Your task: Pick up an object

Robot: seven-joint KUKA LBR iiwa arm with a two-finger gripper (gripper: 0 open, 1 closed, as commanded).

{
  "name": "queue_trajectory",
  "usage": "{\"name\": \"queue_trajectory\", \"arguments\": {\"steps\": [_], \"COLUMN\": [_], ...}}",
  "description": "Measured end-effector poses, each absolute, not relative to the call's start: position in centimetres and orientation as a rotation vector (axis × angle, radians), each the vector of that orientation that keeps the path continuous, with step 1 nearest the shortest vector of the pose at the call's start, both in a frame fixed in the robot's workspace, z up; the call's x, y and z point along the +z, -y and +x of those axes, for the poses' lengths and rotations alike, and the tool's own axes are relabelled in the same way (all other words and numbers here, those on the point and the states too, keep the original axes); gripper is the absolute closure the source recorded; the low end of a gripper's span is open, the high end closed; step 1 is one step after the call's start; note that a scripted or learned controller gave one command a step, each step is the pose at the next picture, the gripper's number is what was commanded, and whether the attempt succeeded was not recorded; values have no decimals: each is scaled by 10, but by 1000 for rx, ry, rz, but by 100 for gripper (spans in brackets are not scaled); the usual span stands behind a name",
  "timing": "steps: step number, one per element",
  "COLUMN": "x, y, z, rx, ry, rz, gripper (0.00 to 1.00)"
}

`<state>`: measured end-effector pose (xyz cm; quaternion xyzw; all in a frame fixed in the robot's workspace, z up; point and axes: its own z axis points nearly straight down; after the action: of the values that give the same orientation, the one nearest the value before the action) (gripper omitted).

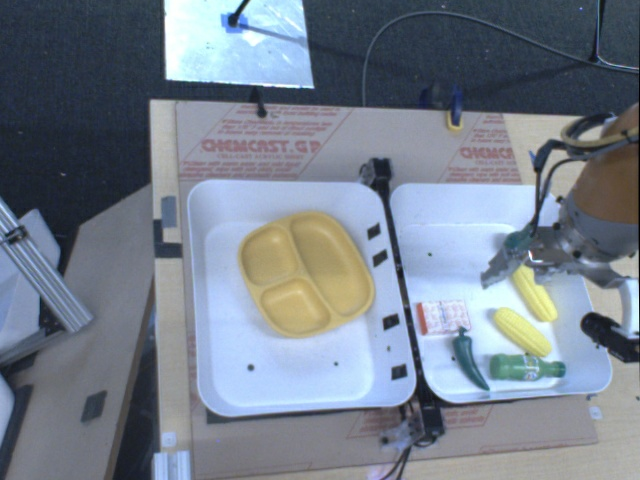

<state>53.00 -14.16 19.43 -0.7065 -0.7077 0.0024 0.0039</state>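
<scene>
My gripper (500, 266) hangs over the right bin (450, 218), near its right side, with the arm coming in from the right. Just right of and below its tip lies a yellow corn cob (534, 294), very close to it or touching. A second corn cob (522, 331) lies nearer the front. A green bottle (526, 368) rests on its side by the front wall. A dark green pepper (468, 358) lies left of the bottle. A red and white packet (442, 316) lies flat near the bin's middle. I see nothing held in the gripper.
The left bin (220, 368) holds a yellow divided plate (304, 272). A black clip strip (392, 268) runs between the two bins. A shiny metal sheet (238, 28) lies on the floor behind the bench.
</scene>
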Motion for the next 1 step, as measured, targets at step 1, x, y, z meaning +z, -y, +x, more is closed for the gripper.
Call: {"name": "queue_trajectory", "arguments": {"steps": [1], "x": [199], "y": [141], "z": [533], "rx": [-1], "ry": [2226], "rz": [-2217], "gripper": [0]}}
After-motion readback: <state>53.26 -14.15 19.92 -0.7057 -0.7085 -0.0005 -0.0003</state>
